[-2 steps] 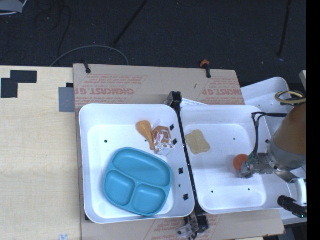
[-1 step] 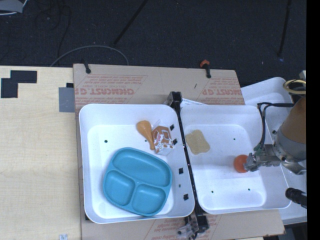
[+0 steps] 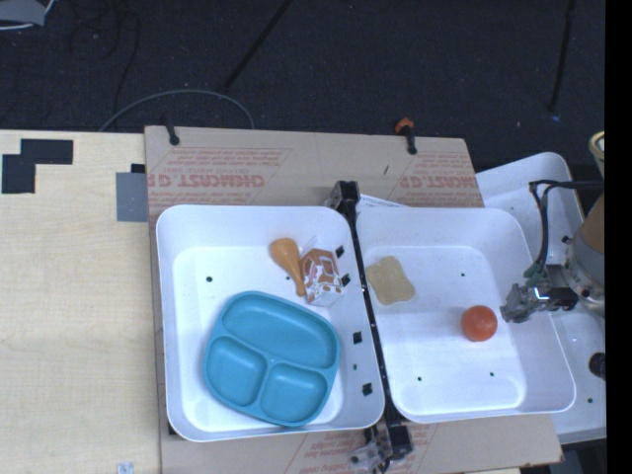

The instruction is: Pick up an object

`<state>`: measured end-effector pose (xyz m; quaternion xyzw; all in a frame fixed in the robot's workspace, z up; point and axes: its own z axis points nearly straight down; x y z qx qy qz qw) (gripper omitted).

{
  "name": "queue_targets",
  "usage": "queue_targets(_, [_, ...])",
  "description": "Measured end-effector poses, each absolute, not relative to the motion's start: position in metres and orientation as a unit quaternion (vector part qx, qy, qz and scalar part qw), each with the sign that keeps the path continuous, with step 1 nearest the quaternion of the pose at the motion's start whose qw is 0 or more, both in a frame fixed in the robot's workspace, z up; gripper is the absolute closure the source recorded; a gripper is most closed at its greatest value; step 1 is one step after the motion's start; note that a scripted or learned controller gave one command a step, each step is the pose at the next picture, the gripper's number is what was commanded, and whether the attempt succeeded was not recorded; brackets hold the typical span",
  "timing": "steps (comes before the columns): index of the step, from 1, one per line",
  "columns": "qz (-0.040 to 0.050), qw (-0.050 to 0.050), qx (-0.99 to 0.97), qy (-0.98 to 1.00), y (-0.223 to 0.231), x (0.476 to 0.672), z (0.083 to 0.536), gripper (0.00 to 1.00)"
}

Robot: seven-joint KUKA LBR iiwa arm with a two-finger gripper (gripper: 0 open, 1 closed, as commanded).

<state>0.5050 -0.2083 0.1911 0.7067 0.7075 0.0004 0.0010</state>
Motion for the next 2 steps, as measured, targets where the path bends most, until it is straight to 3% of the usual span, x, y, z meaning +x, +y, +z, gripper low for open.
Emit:
queue_targets(1, [0.0, 0.0, 0.707, 0.708, -0.209, 0.505, 0.206, 1.0])
queue_targets(2, [-0.0006, -0.003, 0.706, 0.708, -0.163, 0.495, 0.206, 1.0])
